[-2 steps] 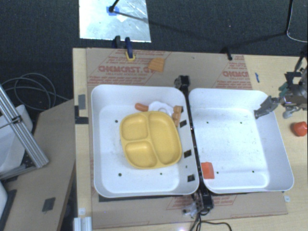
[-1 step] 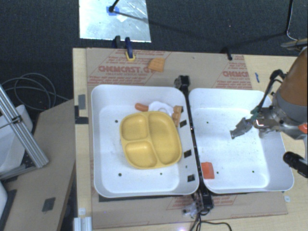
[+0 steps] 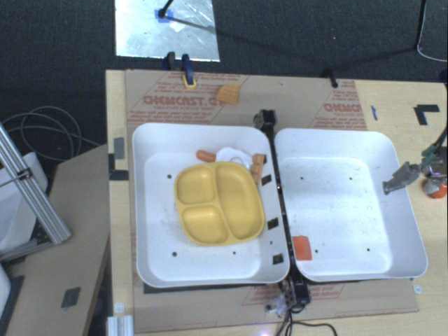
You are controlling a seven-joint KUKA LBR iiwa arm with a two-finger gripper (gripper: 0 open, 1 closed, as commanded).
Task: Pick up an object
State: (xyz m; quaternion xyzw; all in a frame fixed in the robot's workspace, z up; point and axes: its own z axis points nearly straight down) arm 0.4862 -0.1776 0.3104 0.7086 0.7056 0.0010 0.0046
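On the bench: two shallow white bins side by side, the left bin and the right bin.
Left bin contents: four things — one yellow divided plate, one small orange sausage-shaped piece, one white item partly hidden behind the plate, and one small tan block.
Right bin contents: one orange-red block.
Outside the bins: one tan block on the cardboard beyond the left bin.
Plate appearance: yellow, rounded corners, three compartments, lying flat and turned at a slight angle near the bin's middle.
Sausage-shaped piece: lies at the plate's far edge, just beside the white item.
Orange-red block appearance: small, squarish, bright, resting in the near left corner of the right bin against the wall.
Claw: the gripper sits at the right bin's right rim, reaching in from the right; whether it is apart or together is too unclear to tell, and nothing shows held in it.
Relative position: the orange-red block is well apart from the claw, across the right bin; the plate and its neighbours are farther still, in the other bin.
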